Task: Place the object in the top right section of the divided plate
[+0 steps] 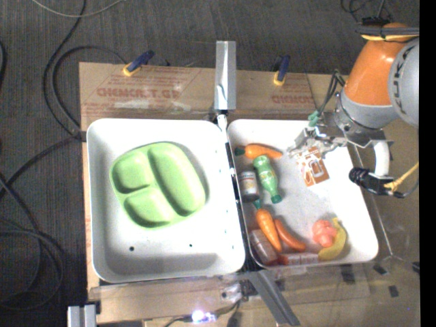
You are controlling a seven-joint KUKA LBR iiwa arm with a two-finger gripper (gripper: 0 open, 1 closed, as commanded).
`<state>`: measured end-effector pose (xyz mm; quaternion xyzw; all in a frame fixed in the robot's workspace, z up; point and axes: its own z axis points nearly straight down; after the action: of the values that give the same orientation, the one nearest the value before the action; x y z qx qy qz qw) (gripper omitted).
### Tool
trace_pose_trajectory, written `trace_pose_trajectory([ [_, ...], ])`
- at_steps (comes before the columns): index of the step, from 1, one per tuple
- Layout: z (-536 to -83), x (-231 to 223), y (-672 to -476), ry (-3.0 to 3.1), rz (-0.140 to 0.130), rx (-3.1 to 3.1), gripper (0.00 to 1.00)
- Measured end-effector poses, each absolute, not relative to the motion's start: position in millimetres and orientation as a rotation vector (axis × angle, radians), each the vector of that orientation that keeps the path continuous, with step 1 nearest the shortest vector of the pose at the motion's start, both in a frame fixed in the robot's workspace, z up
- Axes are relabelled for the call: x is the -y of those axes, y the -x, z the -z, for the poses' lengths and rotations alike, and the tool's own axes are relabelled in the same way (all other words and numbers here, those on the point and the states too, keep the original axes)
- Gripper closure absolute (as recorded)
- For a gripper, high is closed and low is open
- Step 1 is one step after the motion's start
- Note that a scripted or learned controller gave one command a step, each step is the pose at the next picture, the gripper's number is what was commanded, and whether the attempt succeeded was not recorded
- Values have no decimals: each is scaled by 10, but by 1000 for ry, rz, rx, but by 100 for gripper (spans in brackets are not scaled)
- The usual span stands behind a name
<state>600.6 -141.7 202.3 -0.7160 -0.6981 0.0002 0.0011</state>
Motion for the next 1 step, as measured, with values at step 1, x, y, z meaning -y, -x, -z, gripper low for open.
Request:
trace_pose_trajectory([
  [1,-2187,1011,-5646,1873,-2,2520,100],
])
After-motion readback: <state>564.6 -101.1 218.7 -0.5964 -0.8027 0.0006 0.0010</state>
